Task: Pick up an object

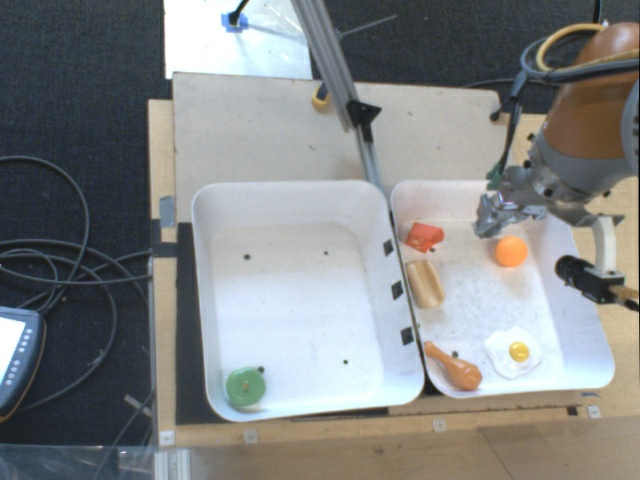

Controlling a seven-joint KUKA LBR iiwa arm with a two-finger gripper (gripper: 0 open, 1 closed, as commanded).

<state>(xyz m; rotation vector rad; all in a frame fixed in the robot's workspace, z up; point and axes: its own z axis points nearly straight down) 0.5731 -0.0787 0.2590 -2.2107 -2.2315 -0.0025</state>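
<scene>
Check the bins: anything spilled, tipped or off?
Nothing stands out. Right bin holds a red piece, hot dog, orange ball, carrot-like piece and fried egg, all lying apart inside the walls. Left bin has a green disc in its near corner. Gripper hovers by the ball.

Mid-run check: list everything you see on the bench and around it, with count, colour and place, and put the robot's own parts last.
Bins: 2, white, side by side; left bin, right bin.
Round disc-like item: 1, green, left bin, near corner.
Red block-like toy: 1, red, right bin, far left part.
Orange ball: 1, orange, right bin, far middle.
Hot-dog bun toy: 1, tan, right bin, by its left wall.
Carrot-like toy: 1, orange, right bin, near edge.
Fried egg toy: 1, white with yellow yolk, right bin, near right.
Handheld pendant: 1, grey, floor at far left.
Arm: 1, grey and orange, from right.
Claw: 1, metallic, over right bin beside ball.
</scene>
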